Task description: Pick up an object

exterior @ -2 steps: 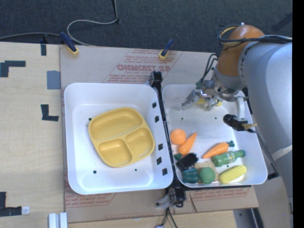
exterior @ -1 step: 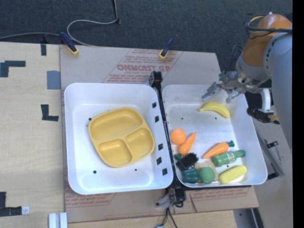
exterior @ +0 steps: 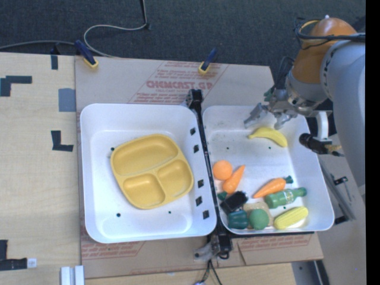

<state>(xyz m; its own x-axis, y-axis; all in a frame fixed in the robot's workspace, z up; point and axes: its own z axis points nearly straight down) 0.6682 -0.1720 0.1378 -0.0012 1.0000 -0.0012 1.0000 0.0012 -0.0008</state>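
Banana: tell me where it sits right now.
The banana lies in the right bin, near its far edge, just below the gripper, apart from the orange ball.

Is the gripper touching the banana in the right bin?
Apart. In the camera view the gripper hangs open just above the banana, with a strip of white bin floor visible between them.

The arm [exterior: 350,94] was smooth pale grey with a rounded orange band [exterior: 317,49] above the wrist, a black cable looping over it. Its gripper [exterior: 268,119] was metallic grey, with slim fingers [exterior: 254,116].
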